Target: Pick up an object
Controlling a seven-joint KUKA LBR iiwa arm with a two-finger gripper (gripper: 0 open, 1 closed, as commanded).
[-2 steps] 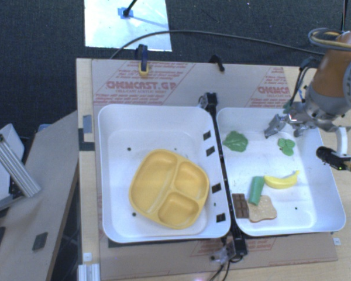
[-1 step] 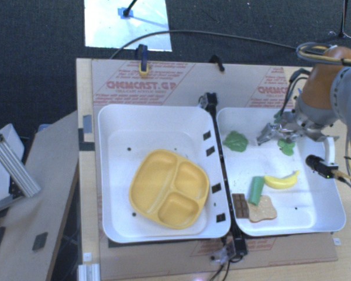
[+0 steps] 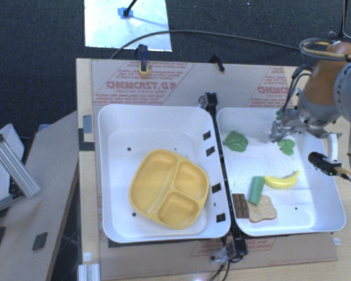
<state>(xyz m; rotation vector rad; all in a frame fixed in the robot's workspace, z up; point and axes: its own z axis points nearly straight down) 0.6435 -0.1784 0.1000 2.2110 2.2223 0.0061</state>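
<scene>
Brown toast (image 3: 262, 209) and a yellow banana (image 3: 281, 181) lie at the right bin's (image 3: 324, 224) near side, well clear of the tool. Farther back, a small green leaf piece (image 3: 287, 147) sits just beside and slightly nearer than the gripper (image 3: 279, 132), which hangs low from the arm reaching in from the right. Whether it is pinching the leaf I cannot tell.

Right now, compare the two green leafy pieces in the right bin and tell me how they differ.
The larger green leaf lies in the open near the bin divider, well away from the arm; the smaller green leaf sits directly beneath the gripper. The larger one is a lighter green and spreads wider; the smaller looks darker and more compact. Both rest on the right bin's floor.
</scene>
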